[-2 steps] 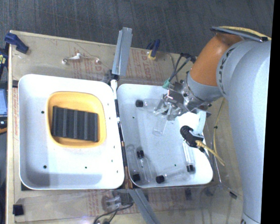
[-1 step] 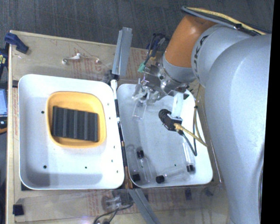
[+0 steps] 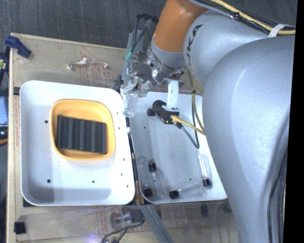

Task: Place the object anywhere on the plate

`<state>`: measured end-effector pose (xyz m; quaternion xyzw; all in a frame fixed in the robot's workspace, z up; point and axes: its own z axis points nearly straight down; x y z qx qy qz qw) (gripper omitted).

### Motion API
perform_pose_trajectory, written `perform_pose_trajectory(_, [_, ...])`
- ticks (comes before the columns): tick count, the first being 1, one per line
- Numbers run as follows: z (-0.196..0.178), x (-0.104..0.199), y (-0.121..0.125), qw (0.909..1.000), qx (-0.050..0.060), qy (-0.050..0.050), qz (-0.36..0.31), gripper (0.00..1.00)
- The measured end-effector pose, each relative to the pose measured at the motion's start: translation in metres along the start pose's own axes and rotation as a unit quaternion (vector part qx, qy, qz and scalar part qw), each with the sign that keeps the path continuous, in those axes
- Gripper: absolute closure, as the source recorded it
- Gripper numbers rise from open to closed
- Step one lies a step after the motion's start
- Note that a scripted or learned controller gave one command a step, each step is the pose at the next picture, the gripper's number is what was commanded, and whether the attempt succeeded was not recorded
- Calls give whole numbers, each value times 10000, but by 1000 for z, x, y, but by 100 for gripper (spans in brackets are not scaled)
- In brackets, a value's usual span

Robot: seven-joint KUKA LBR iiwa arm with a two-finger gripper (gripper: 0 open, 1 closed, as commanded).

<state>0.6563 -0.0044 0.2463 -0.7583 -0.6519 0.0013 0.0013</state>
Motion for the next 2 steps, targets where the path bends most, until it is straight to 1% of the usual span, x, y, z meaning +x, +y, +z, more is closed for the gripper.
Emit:
perform_pose_trajectory(1, [56,-15,-50,9897,12,-2,-1434,100])
perform_pose_trajectory(2, [56,-15,-50,9897,9,-3,-1429,0])
